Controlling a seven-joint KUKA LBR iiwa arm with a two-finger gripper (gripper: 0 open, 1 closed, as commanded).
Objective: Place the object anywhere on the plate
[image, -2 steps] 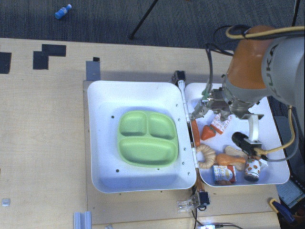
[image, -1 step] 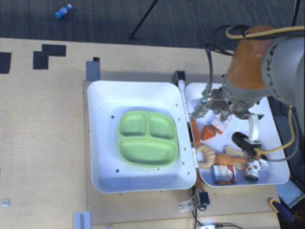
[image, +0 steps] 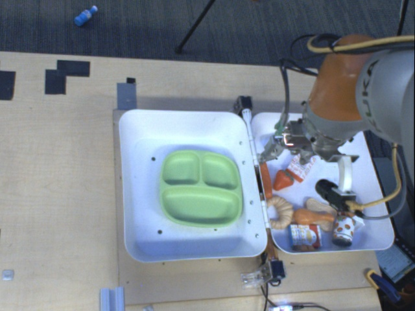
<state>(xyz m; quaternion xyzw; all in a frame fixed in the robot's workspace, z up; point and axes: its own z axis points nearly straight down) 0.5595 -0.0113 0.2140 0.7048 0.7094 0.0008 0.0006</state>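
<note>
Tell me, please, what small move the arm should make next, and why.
Probably lower the gripper toward one object in the right bin, perhaps the orange carrot-like toy just below it. The green plate in the left bin has nothing on it, and I see nothing between the fingers yet.
</note>
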